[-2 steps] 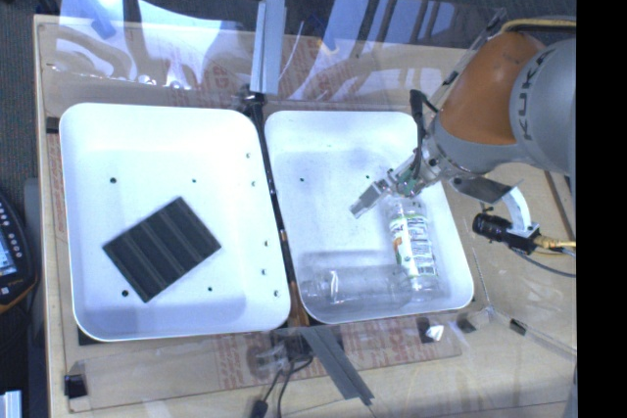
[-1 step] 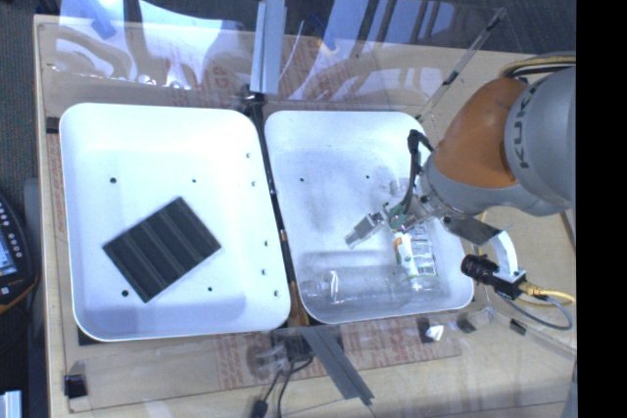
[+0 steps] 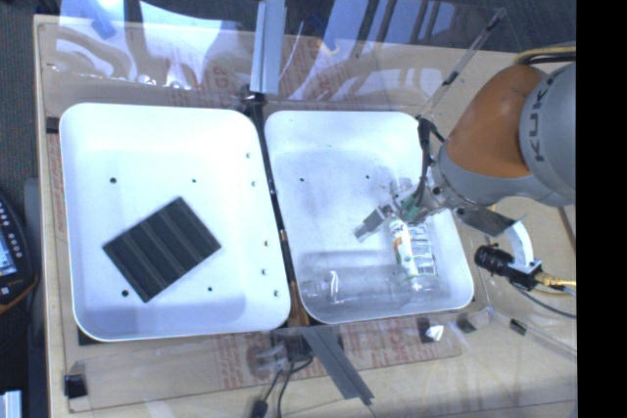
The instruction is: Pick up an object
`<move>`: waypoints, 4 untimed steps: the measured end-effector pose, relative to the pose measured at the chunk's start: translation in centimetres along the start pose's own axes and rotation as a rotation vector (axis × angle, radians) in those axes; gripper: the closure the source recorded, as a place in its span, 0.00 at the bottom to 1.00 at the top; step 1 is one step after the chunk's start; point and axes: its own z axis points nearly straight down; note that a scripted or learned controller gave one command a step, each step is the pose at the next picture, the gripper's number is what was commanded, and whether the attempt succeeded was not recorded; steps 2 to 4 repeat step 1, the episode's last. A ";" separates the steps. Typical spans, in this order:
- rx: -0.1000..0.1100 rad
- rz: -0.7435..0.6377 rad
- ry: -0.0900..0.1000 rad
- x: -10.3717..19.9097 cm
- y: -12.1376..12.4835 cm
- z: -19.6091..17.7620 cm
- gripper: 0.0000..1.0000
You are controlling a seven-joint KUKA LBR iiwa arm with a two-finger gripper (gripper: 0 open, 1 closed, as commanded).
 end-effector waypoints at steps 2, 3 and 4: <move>0.004 -0.080 0.004 -0.7 2.4 6.8 0.00; 0.004 -0.080 0.004 -0.7 2.4 6.8 0.00; 0.004 -0.080 0.004 -0.7 2.4 6.8 0.00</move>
